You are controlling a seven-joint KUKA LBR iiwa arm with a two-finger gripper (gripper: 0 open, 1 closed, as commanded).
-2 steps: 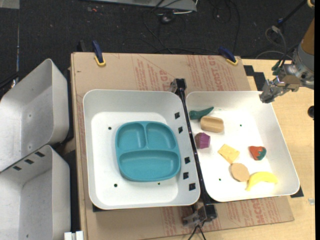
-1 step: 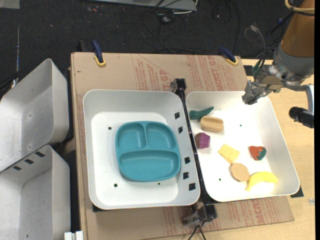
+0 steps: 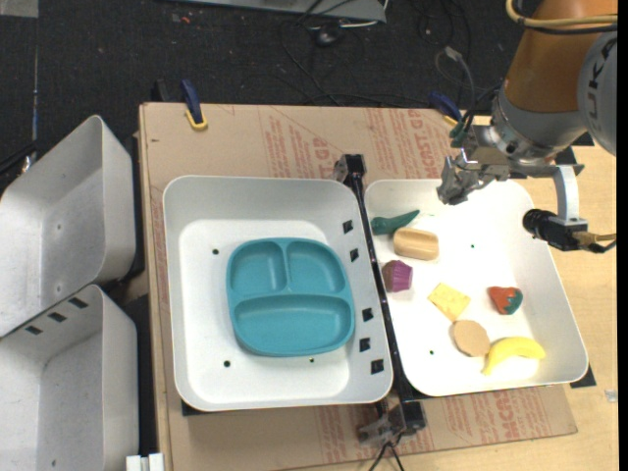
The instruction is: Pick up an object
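Lying in the right bin [image 3: 549,263], centre-right of frame, the bread roll [image 3: 415,243] touches a green pepper [image 3: 392,222], so a grab might catch both. Hovering upper right, the gripper [image 3: 453,190] carries nothing; how wide its jaws stand I cannot tell.

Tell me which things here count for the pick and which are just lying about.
For the pick:
- tool, above the right bin's far edge
- right bin
- green piece
- tan block
- purple piece
- yellow wedge
- red-and-green piece
- tan disc
- banana

Lying about:
- left bin
- teal divided plate
- spare white bins
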